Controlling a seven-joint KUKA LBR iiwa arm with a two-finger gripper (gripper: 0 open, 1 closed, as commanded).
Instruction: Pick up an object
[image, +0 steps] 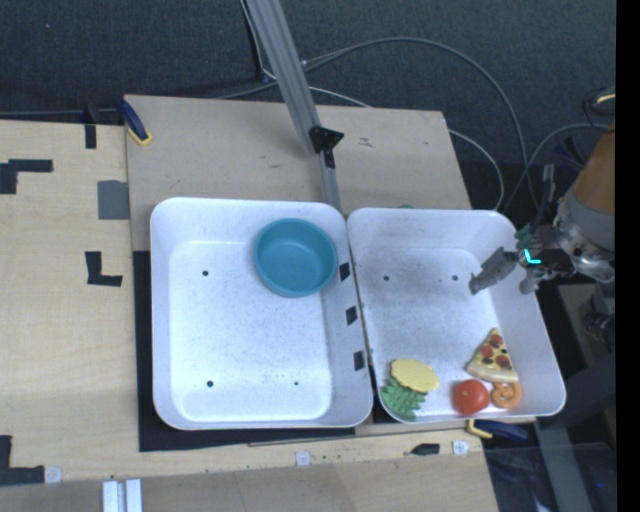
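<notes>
From my station I see the gripper (508, 270) at the right edge of the right bin (420, 300), hanging over its upper right rim, with the grey wrist and a patch of the orange band behind it at the far right. One dark finger (490, 270) slants down and left over the bin floor, the other sits near the rim, and there is a clear gap between them, so I read the hand as spread apart with nothing in it. A small teal light glows on the wrist. The things I could go for all lie along the near edge of the right bin: a pizza slice (492, 357) by the right wall, a red tomato (470, 397) just below it, an orange piece (506, 394) touching the tomato's right side, and a yellow and green corn-like piece (409, 384) near the bin's lower left corner. The left bin (200, 340) holds a blue bowl (295, 257), upright, near its upper right corner, well apart from the gripper.
</notes>
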